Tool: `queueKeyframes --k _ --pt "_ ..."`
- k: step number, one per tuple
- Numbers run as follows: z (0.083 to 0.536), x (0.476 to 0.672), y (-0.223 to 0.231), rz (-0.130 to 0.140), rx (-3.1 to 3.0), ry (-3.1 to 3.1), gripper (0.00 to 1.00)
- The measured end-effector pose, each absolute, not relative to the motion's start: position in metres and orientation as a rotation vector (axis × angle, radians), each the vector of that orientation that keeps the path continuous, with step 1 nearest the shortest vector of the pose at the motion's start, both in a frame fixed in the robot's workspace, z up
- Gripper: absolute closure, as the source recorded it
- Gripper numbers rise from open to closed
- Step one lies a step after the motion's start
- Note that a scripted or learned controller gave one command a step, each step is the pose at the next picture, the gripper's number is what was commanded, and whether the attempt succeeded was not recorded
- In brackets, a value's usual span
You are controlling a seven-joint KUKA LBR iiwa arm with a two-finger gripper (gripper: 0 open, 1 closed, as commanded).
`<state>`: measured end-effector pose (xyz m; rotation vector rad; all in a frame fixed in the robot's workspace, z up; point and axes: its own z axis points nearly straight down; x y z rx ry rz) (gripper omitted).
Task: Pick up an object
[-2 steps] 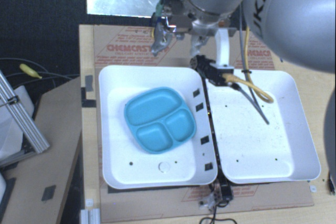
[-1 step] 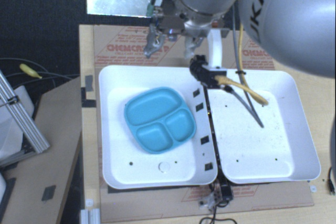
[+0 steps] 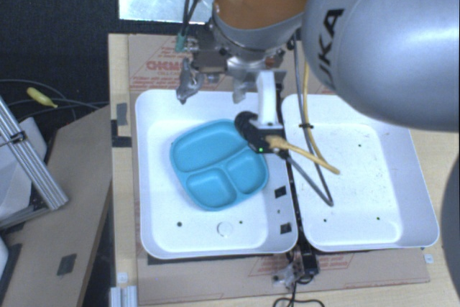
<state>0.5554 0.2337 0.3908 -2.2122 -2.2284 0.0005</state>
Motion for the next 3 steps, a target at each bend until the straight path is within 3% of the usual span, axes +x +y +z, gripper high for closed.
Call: queueKeyframes --k 1,2,3 --pt "0.523 0.578 0.234 -0.026 -2.219 -2.234 0.00" --pt "0.527 0.577 0.234 -0.008 -2.210 -2.235 1.00" --pt "0.472 0.542 0.205 0.008 -2.221 -2.218 1.00"
